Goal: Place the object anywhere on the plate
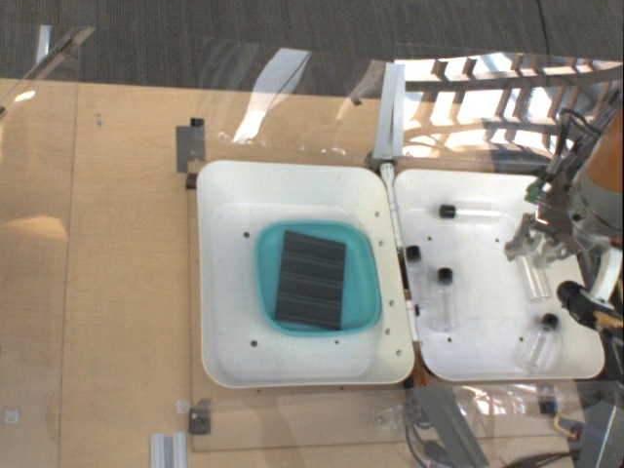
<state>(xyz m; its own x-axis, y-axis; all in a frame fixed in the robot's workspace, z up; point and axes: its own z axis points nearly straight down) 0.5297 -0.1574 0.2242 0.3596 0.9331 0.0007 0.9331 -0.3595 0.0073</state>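
A teal plate (366, 295) lies in the middle of the left bin (224, 261). A dark grey ribbed rectangular block (311, 280) rests flat on the plate, a little tilted. My gripper (535, 246) hangs over the right part of the right bin (478, 359), far from the plate. A clear vial (535, 281) lies just below the gripper, and whether the two touch is unclear.
Clear vials with black caps lie in the right bin: one near the back (468, 210), one upright-looking at the middle (445, 298), one at the front right (538, 345). A small black cap (412, 254) sits by the bins' shared wall.
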